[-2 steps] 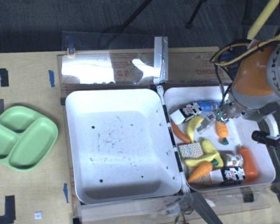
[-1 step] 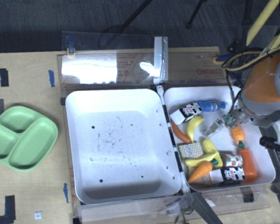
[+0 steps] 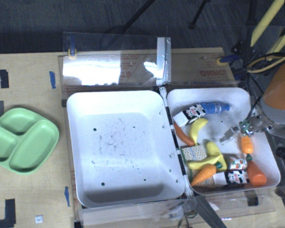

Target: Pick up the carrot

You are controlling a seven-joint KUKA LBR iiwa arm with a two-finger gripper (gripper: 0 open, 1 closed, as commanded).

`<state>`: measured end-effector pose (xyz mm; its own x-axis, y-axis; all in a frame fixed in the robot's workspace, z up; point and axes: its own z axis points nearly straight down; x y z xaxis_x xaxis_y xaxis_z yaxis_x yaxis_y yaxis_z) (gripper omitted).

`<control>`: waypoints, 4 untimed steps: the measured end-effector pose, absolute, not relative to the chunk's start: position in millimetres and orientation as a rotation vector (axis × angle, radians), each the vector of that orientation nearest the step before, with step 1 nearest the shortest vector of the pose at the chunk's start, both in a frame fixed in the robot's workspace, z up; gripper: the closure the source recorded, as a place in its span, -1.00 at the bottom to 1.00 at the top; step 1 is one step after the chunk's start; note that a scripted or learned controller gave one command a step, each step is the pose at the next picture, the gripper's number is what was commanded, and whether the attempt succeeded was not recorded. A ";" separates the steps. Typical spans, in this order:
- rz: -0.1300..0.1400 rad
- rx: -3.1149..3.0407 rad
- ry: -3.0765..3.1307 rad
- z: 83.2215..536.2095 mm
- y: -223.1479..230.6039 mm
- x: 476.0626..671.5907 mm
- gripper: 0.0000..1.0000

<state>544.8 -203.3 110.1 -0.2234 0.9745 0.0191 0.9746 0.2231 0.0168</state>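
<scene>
The right-hand bin [image 3: 258,102] is the crowded one, and everything worth noting sits in or around it. Near its front edge, towards the left-hand bin [image 3: 118,146], lies the carrot [image 3: 203,174], orange with a small green top, tilted and resting among the clutter. Just above it are a yellow corn cob [image 3: 208,161] and a speckled square packet [image 3: 194,153], and further back a banana [image 3: 197,129] curls beside a small carton [image 3: 195,111] with black-and-white cow patches; any lettering on it is too small to read. A second cow-patterned carton [image 3: 236,177] lies along the front wall, to the right of the carrot. A blue-capped bottle [image 3: 215,107] lies on its side near the bin's back wall. A long orange-red piece [image 3: 183,134] lies against the bin's left wall, and another orange-red item [image 3: 256,174] sits in the front right corner. The gripper [image 3: 244,129] hangs over the bin's right side, well apart from the carrot, with a small orange piece [image 3: 247,144] just below it; from here I cannot tell how its pincer stands or whether it has anything. The grey arm with its orange band [image 3: 277,94] comes in over the bin's right rim. Behind the bin lies a cardboard panel [image 3: 202,67] with faint red printing I cannot make out. Far off on the other side, beyond the left-hand bin, a green divided plate [image 3: 24,139] rests on the bench [image 3: 26,79].
</scene>
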 end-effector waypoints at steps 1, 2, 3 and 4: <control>-0.011 -1.979 -2.445 117.0 -216.1 539.4 1.00; -0.012 -1.977 -2.443 116.9 -215.6 539.3 -1.00; -0.001 -2.002 -2.420 99.0 -185.2 528.6 -1.00; -0.004 -2.007 -2.420 109.2 -185.9 529.5 1.00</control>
